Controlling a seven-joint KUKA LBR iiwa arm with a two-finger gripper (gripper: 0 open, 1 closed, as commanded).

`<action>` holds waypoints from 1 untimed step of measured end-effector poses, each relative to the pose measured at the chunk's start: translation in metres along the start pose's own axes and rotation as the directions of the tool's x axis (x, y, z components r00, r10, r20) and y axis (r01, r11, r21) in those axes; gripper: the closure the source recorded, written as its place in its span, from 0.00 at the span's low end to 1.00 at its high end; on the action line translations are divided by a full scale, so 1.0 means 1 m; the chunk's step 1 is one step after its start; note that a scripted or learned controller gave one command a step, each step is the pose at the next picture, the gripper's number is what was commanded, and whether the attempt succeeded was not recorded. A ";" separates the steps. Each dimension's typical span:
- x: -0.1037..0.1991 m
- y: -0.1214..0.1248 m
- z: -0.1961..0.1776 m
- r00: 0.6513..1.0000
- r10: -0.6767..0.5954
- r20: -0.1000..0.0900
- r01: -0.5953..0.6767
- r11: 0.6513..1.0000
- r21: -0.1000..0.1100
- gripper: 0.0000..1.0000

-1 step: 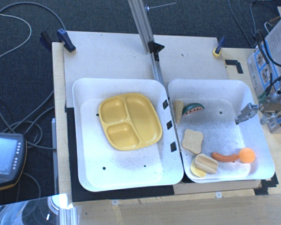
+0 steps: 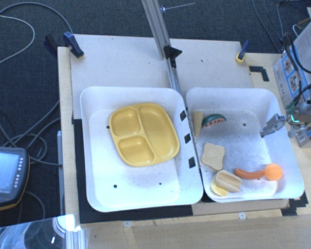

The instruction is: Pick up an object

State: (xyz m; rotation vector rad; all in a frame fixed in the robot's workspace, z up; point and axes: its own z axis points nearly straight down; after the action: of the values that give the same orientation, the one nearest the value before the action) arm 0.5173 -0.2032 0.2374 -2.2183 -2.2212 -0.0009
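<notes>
The right bin holds several toy foods. A watermelon slice lies at its upper left beside a tan wedge. A bread slice lies lower, with a bun at the front. An orange sausage touches an orange ball at the front right. My gripper hangs at the bin's right side, above the floor near the rim. It is apart from every item, and nothing is seen held in it.
A yellow divided plate lies in the left bin. A metal post rises along the divider between the bins. Cables and a box crowd the right edge, and a screen sits at far left.
</notes>
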 end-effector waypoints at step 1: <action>0.009 0.000 0.060 1.000 0.000 -0.002 0.000 1.000 0.006 0.00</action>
State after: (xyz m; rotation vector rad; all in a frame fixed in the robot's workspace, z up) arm 0.5172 -0.1945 0.1773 -2.2145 -2.2164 0.0039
